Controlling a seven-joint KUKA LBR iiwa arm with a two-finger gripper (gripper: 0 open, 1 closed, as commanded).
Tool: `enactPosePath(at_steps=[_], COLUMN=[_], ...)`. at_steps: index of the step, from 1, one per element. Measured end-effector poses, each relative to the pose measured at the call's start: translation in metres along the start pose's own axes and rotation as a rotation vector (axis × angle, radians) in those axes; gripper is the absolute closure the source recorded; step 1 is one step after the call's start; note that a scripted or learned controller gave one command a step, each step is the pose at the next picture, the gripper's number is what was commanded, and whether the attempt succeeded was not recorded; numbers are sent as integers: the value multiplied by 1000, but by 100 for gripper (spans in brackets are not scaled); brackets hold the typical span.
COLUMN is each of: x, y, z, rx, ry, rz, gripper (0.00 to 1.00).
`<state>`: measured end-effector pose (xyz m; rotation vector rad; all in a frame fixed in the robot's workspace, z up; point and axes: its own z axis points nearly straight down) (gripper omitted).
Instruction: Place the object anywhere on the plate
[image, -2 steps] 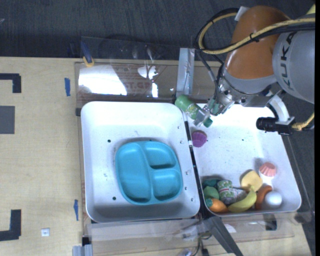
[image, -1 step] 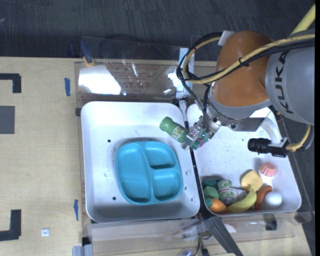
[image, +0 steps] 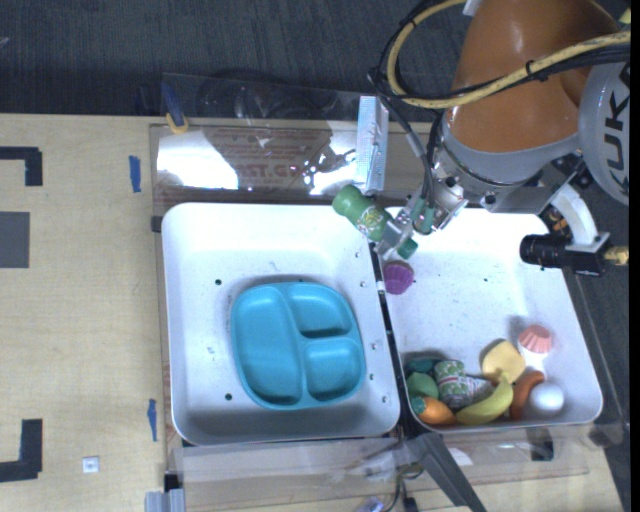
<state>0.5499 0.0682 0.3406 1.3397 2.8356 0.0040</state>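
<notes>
two white bins sit side by side on the bench. the left bin (image: 190, 300) holds one plate (image: 297, 343), blue, with three compartments: one long one on its left side and two smaller ones on its right. the right bin (image: 480, 290) holds a pile (image: 475, 385) of toy food in its near corner. i count roughly seven or eight pieces there, among them one banana (image: 490, 403), one pink cupcake (image: 537, 340), one white ball (image: 547, 399), one orange piece at the pile's left and some green ones, though the pile is too crowded to count exactly.

one arm (image: 520, 90) reaches in from the right. its gripper (image: 400, 232) hangs above the divider between the bins, near their far edge. it is closed on one green bottle (image: 358, 210), which shows between the fingers. the bottle is raised off the bins. its long axis runs on a slant from upper left to lower right, with the rounded green end pointing up and left, over the far right corner of the left bin, well apart from the plate. one purple piece (image: 398, 278) lies just below the gripper, in the right bin beside the divider.
</notes>
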Motion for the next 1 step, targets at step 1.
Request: enactPosePath(at_steps=[1], x=[25], y=[6], z=[38], rx=[11], ry=[5], rz=[388], gripper=[100])
